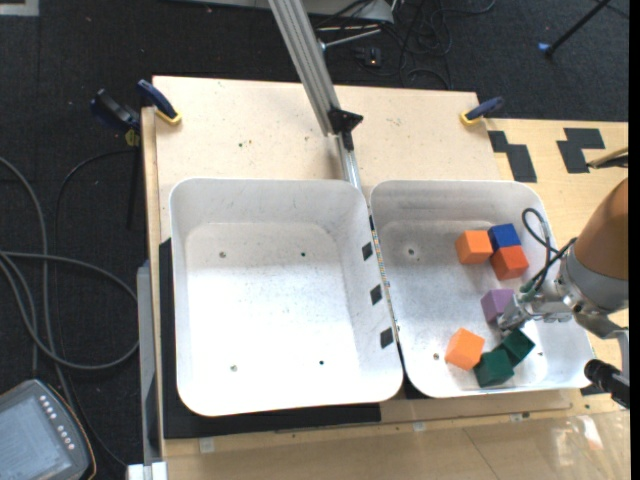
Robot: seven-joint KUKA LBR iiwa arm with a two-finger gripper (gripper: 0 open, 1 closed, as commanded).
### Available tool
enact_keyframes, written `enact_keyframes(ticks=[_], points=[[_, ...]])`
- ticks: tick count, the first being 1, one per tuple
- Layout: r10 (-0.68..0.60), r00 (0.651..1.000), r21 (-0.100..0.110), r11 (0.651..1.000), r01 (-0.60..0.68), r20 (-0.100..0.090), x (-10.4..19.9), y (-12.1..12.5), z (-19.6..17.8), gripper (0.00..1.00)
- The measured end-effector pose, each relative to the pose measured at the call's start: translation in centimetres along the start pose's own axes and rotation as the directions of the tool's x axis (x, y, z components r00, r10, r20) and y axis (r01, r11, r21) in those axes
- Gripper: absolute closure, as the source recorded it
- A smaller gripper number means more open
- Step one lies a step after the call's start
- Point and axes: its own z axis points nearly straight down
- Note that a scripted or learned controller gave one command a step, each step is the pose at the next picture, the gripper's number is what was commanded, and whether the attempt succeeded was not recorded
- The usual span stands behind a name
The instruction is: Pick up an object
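Sitting in the right-hand bin (420, 363), the purple block (497, 303) is the piece closest to the pincer and so the likeliest target (the task names no particular object). It rests on the bin floor near the right wall, and the gripper (522, 311) sits just beside it on its right, the metal tip close against or touching the block's edge; which of the two cannot be made out. How far the pincer is parted cannot be told from this angle, and nothing shows as clamped in it.

Judged from this, the pick is not yet done: the block lies flat on the floor with no sign of being raised, so the closing and the lift are left.

Around the purple block the other pieces crowd in. Just below the gripper lie two dark green blocks (503, 358), touching one another, with an orange block (464, 349) beside them on the left. Further up the bin a second orange block (474, 247), a blue block (505, 235) and a red-orange block (511, 260) sit bunched together, well clear of the tip. The arm (606, 258) reaches in over the bin's right rim. The left bin (190, 298) stands alongside.
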Motion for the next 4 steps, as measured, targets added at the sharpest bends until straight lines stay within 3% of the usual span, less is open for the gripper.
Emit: enact_keyframes(ticks=[3, 4], points=[[-0.004, 1.000, -0.004, 1.000, 0.004, 0.002, 1.2, 0.4, -15.0, 1.00], [-0.008, 1.000, 0.001, 1.000, 0.008, -0.002, 6.0, 1.0, -15.6, 1.00]])
